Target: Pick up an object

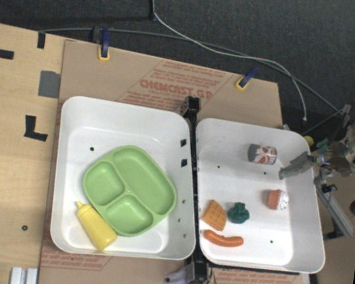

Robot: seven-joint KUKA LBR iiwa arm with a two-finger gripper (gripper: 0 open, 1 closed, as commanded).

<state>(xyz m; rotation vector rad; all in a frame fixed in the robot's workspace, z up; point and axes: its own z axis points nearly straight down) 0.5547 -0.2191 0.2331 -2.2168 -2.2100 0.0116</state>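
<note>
The right bin [293, 256] holds several small toys. A small grey and red can [262, 154] lies on its side near the far wall, and an orange and white piece [277, 200] sits by the right wall. An orange waffle [215, 214], a dark green toy [240, 213] and a red sausage [222, 239] lie near the front. My gripper [295, 167] hangs over the bin's right rim, just right of the can and above the orange and white piece. It holds nothing that I can see.
The left bin [74, 121] contains a green divided plate [129, 190] and a yellow squeeze bottle [95, 226] at its front left. Cables run across the dark area behind the bins. A cardboard sheet [173, 84] lies under both bins.
</note>
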